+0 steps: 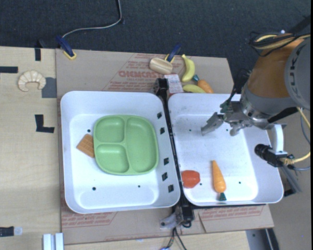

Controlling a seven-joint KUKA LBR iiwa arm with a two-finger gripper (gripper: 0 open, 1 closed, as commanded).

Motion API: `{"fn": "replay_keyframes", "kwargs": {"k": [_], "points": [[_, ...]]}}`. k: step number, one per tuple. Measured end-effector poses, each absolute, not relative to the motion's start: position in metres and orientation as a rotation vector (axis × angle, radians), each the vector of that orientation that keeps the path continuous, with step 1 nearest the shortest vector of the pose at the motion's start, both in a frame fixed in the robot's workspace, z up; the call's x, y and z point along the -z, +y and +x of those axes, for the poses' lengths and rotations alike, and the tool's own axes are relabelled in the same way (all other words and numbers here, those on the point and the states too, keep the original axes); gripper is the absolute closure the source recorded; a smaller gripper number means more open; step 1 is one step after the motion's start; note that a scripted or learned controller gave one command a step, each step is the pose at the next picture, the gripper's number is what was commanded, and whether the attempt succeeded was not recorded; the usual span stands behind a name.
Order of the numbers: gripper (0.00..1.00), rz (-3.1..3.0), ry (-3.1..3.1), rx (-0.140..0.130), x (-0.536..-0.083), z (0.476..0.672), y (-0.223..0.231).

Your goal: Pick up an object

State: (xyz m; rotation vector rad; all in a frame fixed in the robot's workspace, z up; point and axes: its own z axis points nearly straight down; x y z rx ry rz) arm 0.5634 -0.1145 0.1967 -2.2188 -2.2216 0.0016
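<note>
My gripper (219,126) hangs over the upper middle of the right bin (198,105), with both fingers spread open and nothing between them. An orange carrot (217,176) with a green tip lies near the bin's front, well below the gripper. A red tomato-like piece (190,178) rests at the bin's front left corner. The left bin (73,139) holds a green divided plate (126,144), and a brown cracker-like piece (86,146) lies at the plate's left edge.
Behind the bins, on the cardboard, lie a yellow banana (188,69), a bread roll (160,64) and a small packet (173,83). A croissant (31,80) sits on the bench at far left. A black cable (101,25) runs across the back.
</note>
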Motion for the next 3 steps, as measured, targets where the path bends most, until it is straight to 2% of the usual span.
{"fn": "replay_keyframes", "kwargs": {"k": [1, 2, 3], "points": [[0.00, -2.222, -2.221, 0.000, -0.086, 0.500, -0.151], [1.00, -2.226, -2.223, 0.001, -0.096, 0.501, -0.152], [1.00, -2.218, -2.223, 0.000, -0.184, 0.507, -0.065]]}}
